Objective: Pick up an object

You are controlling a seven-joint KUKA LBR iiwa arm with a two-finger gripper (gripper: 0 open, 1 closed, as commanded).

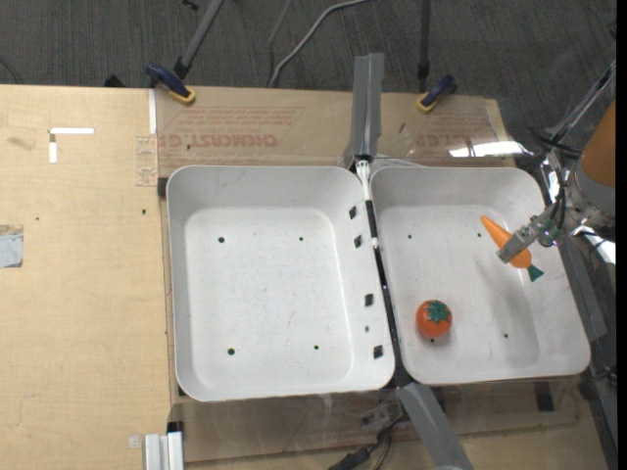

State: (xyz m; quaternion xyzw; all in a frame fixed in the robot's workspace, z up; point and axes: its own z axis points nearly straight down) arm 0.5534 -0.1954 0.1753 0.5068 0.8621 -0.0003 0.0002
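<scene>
Two shallow white plastic bins sit side by side on the tan wooden worktop (78,262), joined along a grey divider strip with small black clips. The left white bin (186,292) shows a bare floor marked by a few dark dots. The right white bin (460,194) holds two toy foods.

A small orange toy carrot with a green leafy end (509,244) lies tilted in the right part of the right bin, its pointed tip toward the far left and its green end toward the near right. The grey metal pincer (520,245) comes in from the right edge of the scene and sits directly over the carrot's middle, its fingers crossing the orange body. The carrot appears to sit between the fingers, so the pincer looks to be pinching it, though whether the carrot is lifted off the bin floor cannot be told.

A round red toy tomato with a green stalk cap (434,319) rests on the floor of the same bin, nearer and to the left of the carrot, well apart from the pincer.

Beyond the bins, a brown cardboard sheet (255,130) is held down by two blue and yellow clamps.
</scene>
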